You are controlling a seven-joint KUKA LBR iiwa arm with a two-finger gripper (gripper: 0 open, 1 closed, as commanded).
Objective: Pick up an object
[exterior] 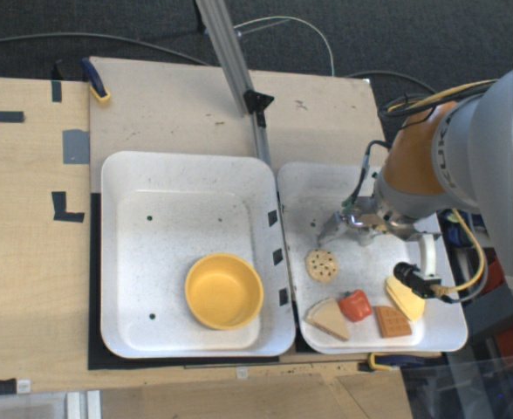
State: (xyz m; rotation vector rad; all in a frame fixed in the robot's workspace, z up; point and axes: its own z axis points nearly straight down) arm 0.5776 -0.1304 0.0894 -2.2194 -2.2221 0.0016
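While arm reaches over right bin (326, 182) | hand (342, 223) low above cookie (322, 265) | grip unclear

The single camera sits fixed above the bench (30, 190) and looks down at a slant, far enough to take in both white bins side by side. The left bin (117, 234) lies mid-frame, the right bin (448, 334) nearer the right edge, where the arm (440, 160) enters.

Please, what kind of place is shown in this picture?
Most likely a robotics lab bench for grasping tests. A grey and orange robot arm reaches over two shallow white bins; one holds a yellow bowl, the other toy food such as a cookie. Loose cables lie on dark carpet behind.
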